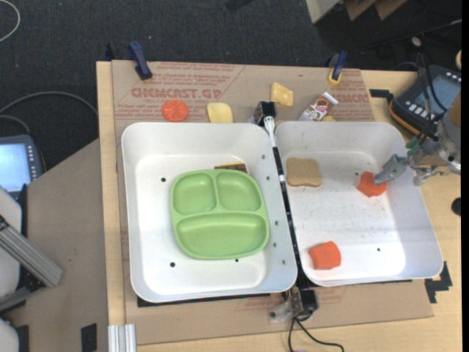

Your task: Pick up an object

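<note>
Claw (386, 173) at 3 o'clock of right bin (410, 266), touching red block (371, 185); opening and grip unclear.

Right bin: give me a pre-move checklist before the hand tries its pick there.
1. Target in reach: the hand is at the small red-orange piece near the right bin far side. Ok.
2. Piece seen between the fingers: cannot tell; the hand's tip overlaps the piece's upper right edge.
3. Neighbours apart from target: the toast slice and the orange block lie well away. Ok.
4. Room to the bin wall: the piece lies on the bin floor, off the right wall. Ok.
5. Left bin undisturbed: the green divided plate lies flat inside. Ok.
</note>
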`<state>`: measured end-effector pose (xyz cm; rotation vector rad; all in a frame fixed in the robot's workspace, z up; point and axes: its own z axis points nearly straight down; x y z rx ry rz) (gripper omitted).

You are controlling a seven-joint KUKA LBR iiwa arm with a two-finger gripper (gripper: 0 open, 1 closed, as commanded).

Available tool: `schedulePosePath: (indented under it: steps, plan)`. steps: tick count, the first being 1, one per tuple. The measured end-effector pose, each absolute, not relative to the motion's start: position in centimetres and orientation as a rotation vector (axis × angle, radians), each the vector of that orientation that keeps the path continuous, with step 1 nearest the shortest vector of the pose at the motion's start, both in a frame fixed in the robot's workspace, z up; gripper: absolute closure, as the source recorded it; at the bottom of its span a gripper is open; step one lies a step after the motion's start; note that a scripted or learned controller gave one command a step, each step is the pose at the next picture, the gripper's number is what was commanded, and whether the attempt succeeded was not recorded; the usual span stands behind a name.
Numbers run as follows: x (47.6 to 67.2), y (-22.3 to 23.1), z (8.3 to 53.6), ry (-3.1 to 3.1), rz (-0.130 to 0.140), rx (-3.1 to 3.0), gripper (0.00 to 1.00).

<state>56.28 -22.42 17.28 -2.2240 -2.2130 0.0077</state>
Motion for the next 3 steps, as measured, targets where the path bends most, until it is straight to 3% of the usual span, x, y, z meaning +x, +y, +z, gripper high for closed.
schedulePosePath:
  steps: [1, 2, 3]
  plan:
    - [59.5, -21.7, 8.1, -2.221, -0.009, -2.209, 0.00]
    - [59.4, -22.1, 9.6, -2.224, -0.002, -2.219, 1.00]
    - [58.7, -15.9, 16.6, -2.231, -0.008, -2.218, 1.00]
